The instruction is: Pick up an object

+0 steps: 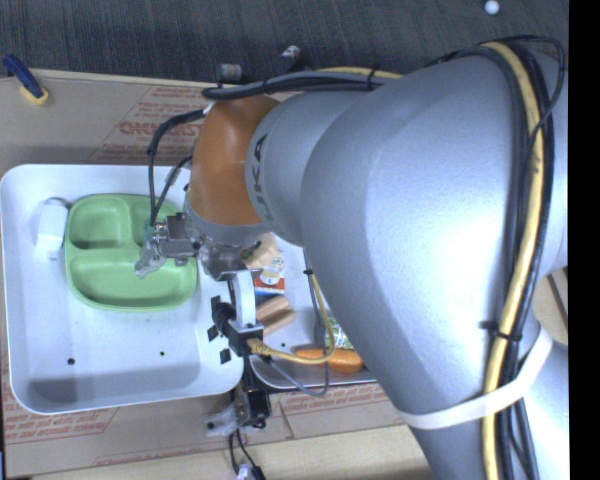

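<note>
From the left, I see a small white cup [51, 224] by the left bin [100, 383] wall, then a green divided tray [115, 258], long axis across the bin. My gripper [160, 250] hangs over the tray's right edge; how it stands, I cannot tell. The bare bin floor below the tray leaves room. Right of the wrist lie mixed items, including something orange [330, 358].

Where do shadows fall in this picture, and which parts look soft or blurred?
In the camera view, a grey shadow lies in the near corner of the left bin; the grey arm bears a broad pale sheen and looks soft, being close; the gripper over the green tray is small and indistinct.
</note>
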Tool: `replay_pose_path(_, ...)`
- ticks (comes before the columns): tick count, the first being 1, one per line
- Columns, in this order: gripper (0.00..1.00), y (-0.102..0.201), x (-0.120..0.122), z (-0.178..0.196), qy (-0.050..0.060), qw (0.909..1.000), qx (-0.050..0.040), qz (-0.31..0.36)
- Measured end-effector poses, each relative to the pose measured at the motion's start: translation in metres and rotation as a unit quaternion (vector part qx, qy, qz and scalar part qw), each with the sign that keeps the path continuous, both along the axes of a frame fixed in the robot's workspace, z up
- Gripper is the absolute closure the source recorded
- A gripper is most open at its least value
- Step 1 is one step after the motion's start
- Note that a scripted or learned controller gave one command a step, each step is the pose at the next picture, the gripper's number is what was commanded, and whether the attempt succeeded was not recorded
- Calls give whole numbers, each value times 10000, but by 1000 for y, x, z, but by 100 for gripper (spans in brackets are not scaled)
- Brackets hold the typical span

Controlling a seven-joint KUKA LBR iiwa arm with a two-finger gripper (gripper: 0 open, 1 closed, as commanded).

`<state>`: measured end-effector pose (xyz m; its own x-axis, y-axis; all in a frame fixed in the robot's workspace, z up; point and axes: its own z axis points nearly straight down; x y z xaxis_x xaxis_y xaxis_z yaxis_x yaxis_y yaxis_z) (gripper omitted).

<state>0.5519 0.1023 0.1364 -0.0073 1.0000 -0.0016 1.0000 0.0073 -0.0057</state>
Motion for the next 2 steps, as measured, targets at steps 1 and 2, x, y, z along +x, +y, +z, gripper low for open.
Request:
replay_pose_path(1,0,4,-29,-7,-6,10000,1,-9)
replay_pose_path(2,0,64,-77,-39,-2,10000,6,15)
